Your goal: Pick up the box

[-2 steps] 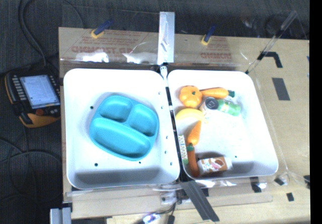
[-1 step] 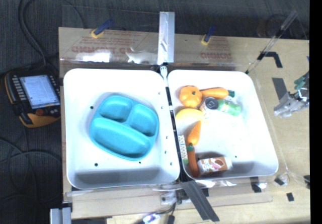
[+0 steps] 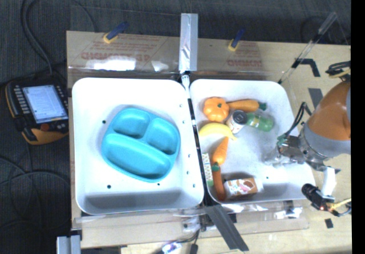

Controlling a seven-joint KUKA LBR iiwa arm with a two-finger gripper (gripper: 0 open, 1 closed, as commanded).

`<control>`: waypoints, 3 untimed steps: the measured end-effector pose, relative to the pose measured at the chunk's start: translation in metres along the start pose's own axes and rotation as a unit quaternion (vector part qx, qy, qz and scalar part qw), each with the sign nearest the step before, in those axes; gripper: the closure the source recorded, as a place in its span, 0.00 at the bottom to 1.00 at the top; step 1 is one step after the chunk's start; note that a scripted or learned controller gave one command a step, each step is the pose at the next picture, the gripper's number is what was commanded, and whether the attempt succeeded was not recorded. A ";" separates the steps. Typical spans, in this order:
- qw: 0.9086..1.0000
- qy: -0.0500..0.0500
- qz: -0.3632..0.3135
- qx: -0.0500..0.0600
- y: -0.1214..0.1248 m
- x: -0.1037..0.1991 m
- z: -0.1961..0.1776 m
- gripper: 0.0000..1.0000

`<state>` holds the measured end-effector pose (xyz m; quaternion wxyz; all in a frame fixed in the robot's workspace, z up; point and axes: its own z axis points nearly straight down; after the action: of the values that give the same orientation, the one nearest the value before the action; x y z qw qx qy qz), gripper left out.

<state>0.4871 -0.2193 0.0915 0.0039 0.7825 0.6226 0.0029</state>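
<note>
Lying flat, box point(image 3: 241, 186) shows brown-and-white label, orange end.

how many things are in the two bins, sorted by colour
Blue: 1, the blue three-compartment plastic tray in the left bin
Orange: 4, the round orange pumpkin-like toy and three toy carrots
Yellow: 1, the yellow toy banana
Green: 1, the green plastic bottle with dark cap
Brown and white: 1, the small box
Total: 8
</note>
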 end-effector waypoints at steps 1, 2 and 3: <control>1.000 -0.003 0.009 -0.005 -0.010 0.050 -0.001 1.00; 1.000 -0.001 -0.006 -0.006 -0.024 0.118 -0.001 1.00; 1.000 0.001 0.008 -0.005 -0.024 0.118 -0.001 1.00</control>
<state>0.4898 -0.0993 0.0921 0.0078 0.7875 0.6162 0.0068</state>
